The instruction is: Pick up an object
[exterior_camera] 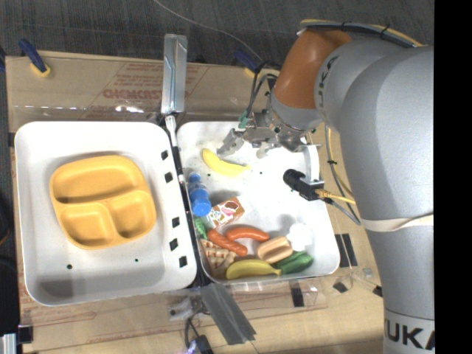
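Gripper (254, 140) hangs over right bin (318, 216), just beside upper banana (223, 165); jaws' spread we cannot tell, nothing visibly held. Risk, we judge: curved banana rolls aside on descent, or jaws strike the bin wall

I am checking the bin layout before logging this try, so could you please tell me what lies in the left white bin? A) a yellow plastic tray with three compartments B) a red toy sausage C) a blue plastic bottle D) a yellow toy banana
A: the yellow plastic three-compartment tray lies in the left white bin, while the bananas, sausage and bottle lie in the right white bin.
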Robot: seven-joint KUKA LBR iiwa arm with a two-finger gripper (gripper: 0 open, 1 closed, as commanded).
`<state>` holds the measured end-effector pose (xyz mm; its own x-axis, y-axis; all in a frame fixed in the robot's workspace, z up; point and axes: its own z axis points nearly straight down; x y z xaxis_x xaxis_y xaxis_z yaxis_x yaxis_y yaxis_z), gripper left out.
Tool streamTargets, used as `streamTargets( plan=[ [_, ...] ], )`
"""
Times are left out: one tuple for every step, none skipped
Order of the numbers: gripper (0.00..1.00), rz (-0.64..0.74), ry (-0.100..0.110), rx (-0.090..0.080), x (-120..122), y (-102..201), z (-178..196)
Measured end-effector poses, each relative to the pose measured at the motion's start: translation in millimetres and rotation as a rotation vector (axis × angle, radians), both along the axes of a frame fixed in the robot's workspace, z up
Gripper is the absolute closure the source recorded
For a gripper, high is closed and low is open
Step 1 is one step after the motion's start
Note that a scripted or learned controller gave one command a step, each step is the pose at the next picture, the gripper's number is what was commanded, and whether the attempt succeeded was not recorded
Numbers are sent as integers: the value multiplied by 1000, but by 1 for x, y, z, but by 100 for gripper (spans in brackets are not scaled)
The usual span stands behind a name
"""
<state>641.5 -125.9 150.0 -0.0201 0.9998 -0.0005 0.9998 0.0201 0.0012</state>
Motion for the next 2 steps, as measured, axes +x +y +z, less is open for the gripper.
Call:
streamTargets(
  plan=[
    [0,24,10,2,14,33,-61],
    [100,28,6,1,16,33,-48]
  ],
)
